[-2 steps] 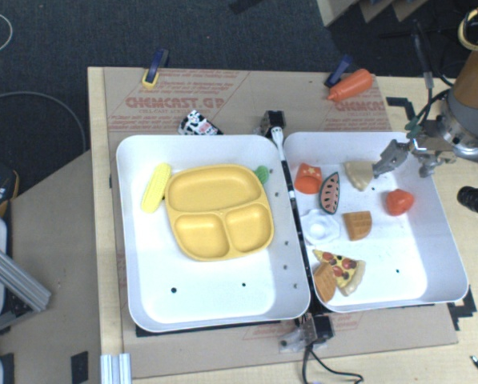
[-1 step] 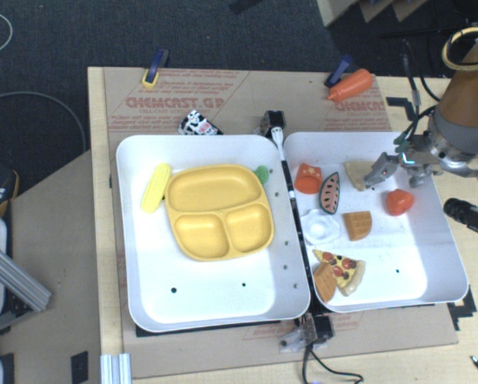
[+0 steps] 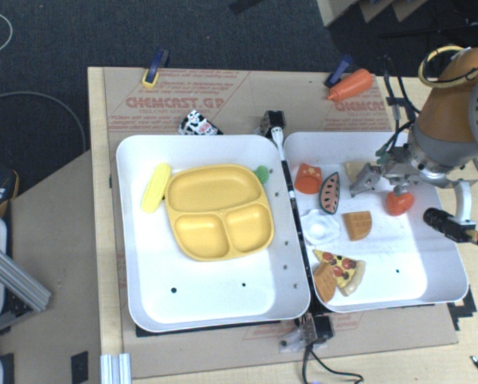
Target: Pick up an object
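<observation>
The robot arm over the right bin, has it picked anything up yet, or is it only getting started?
Nothing looks lifted yet. The gripper is low in the right bin, right beside a small red toy, but I cannot tell whether it has hold of it. The pizza slice, bread piece and watermelon slice lie on the bin floor. Securing one item and raising it is still left.
</observation>
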Robot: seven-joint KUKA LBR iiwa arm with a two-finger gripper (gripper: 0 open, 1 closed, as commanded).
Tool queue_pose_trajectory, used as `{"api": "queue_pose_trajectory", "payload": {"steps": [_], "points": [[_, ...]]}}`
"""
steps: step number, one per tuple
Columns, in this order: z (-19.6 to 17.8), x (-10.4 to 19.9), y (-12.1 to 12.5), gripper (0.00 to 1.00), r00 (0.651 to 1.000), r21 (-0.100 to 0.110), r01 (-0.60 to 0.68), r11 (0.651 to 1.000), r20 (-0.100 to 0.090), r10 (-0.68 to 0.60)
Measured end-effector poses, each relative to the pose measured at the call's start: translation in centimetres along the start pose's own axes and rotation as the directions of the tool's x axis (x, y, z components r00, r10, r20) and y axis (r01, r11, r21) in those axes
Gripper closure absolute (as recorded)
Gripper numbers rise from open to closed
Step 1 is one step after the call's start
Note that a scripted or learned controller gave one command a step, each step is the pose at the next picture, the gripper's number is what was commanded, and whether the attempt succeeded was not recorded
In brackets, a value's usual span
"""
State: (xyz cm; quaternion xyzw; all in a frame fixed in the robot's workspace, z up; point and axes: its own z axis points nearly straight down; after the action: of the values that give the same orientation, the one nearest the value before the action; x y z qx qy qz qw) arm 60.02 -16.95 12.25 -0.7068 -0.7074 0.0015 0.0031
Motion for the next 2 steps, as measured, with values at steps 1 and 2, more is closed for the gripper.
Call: {"api": "queue_pose_trajectory", "payload": {"steps": [1, 2], "points": [[4.0, 0.1, 0.0, 0.0, 1.0, -0.002, 0.001, 1.0, 0.0, -0.001], [2.7, 0.1, 0.1, 1.0, 1.0, -0.007, 0.0, 1.0, 0.002, 0.0]]}}
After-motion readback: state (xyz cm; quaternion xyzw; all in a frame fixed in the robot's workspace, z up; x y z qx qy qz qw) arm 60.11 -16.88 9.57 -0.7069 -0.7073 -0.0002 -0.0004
